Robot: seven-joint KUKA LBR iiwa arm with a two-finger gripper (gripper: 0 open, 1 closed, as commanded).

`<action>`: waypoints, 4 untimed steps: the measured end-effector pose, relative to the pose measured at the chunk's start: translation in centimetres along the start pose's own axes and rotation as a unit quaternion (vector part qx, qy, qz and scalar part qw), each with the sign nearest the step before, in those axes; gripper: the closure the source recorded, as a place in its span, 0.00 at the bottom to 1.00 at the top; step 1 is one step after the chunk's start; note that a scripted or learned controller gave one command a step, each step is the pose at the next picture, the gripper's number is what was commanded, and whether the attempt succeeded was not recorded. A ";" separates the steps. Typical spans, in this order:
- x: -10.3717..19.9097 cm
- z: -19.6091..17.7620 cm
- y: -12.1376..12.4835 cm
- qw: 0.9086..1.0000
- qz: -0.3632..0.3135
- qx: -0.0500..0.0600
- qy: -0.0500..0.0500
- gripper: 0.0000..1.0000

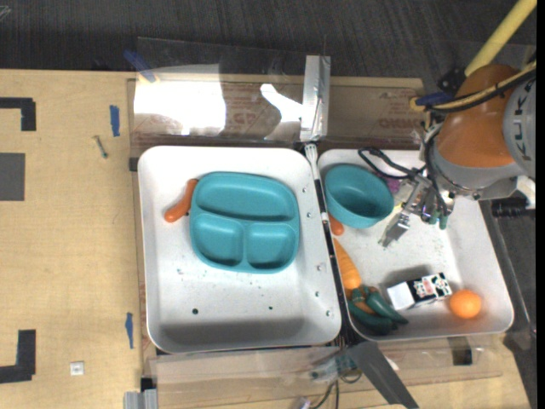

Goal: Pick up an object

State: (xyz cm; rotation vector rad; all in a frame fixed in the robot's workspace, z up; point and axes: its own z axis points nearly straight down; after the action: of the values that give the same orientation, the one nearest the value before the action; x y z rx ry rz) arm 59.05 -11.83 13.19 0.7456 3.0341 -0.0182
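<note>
Cardboard bench, two white bins: left bin (162,313) has a teal divided plate (243,220) with an orange sausage-like toy (180,203) tucked at its left edge. Right bin (494,267) holds a teal bowl (358,196), toy carrot (349,268), orange ball (465,304) and small black-and-white box (419,290). Gripper (398,225) hangs right of the bowl, holding nothing.

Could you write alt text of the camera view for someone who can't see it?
A grey and orange robot arm reaches from the right, its gripper above the right bin, which holds a teal bowl, a carrot, a small black-and-white box and an orange ball. The left bin holds a teal divided plate with an orange sausage-shaped toy beside it.
</note>
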 end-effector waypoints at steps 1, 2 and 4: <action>-1.0 4.2 0.0 1.000 0.005 -0.004 0.006 0.00; 2.6 4.2 1.3 1.000 0.026 -0.005 0.005 0.00; 7.9 4.2 -8.5 0.999 -0.046 -0.004 0.004 0.00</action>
State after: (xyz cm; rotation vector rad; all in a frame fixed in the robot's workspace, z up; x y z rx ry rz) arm 48.22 -15.75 8.89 0.6055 3.0706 -0.0041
